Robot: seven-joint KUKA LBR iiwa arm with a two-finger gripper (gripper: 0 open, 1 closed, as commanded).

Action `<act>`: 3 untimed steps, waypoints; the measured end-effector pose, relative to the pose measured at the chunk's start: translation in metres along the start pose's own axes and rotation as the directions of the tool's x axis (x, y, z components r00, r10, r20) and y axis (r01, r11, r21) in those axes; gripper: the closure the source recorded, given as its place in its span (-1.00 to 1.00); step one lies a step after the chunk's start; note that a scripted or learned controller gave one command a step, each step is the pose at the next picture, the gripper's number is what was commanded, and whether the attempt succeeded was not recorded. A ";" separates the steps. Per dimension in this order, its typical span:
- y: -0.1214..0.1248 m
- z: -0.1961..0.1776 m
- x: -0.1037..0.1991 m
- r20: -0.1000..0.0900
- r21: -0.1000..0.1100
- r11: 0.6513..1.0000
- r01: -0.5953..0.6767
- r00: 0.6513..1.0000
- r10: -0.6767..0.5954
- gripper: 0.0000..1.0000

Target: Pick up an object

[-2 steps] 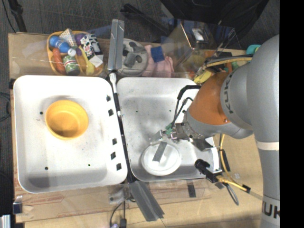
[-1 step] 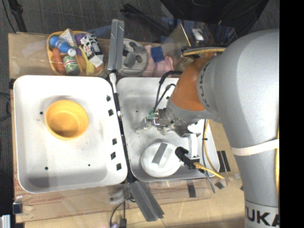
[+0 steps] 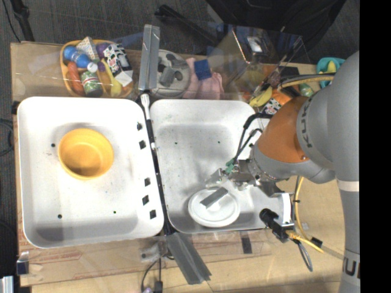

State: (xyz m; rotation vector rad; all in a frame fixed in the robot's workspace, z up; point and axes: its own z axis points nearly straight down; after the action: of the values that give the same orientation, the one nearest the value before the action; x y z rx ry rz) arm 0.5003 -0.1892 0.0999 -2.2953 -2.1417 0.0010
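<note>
A round white lid-like disc [image 3: 213,208] lies flat near the front wall of the right bin [image 3: 195,127]. My gripper [image 3: 215,188] reaches down from the right and hangs just over the disc's back edge; one grey finger [image 3: 214,198] lies across the disc's top. A yellow bowl [image 3: 86,153] sits upright in the left bin [image 3: 36,218], far from the gripper. The arm's orange band [image 3: 278,140] and grey wrist cover the right bin's right side.
A yellow basket [image 3: 91,68] of small bottles and toys stands behind the left bin. Grey, blue and pink items [image 3: 189,75] lie behind the right bin. A raised divider with black clips [image 3: 146,163] runs between the bins. Cables trail at the front right.
</note>
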 end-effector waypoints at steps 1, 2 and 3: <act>-0.022 0.006 0.033 0.002 -0.012 1.000 0.025 1.000 -0.025 -1.00; -0.022 0.006 0.033 0.002 -0.012 1.000 0.025 1.000 -0.025 -1.00; -0.022 0.006 0.033 0.002 -0.012 1.000 0.025 1.000 -0.025 -1.00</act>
State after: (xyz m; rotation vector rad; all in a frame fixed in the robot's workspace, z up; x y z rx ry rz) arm 0.4806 -0.1550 0.0939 -2.2760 -2.1767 -0.0094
